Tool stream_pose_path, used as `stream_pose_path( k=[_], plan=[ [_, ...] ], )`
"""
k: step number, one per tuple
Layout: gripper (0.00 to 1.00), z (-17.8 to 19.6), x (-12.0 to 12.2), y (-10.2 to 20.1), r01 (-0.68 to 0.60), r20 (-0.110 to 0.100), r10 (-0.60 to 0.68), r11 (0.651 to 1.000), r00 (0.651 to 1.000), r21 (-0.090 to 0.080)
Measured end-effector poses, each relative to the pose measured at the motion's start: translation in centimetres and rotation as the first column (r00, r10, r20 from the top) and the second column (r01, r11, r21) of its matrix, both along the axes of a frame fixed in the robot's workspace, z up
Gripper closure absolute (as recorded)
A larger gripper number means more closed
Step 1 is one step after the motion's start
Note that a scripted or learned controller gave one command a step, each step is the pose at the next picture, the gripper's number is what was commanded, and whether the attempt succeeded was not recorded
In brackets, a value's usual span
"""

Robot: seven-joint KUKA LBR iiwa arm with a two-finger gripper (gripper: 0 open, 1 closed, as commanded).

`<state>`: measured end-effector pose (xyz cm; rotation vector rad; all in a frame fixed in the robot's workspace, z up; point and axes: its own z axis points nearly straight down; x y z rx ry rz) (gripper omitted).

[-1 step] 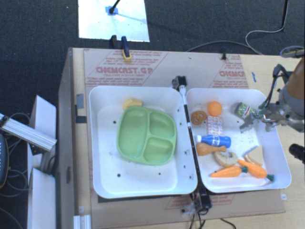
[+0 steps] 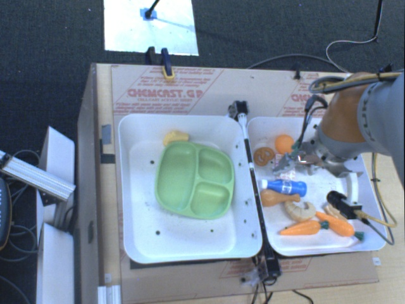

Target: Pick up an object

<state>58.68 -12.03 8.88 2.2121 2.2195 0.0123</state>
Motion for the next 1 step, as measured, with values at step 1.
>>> stream_pose_path(
  k=[1],
  plan=[
    [0.0, -0.21, 5.76, 0.81, -0.002, -0.005, 0.002, 1.0, 1.0, -0.001]
  ],
)
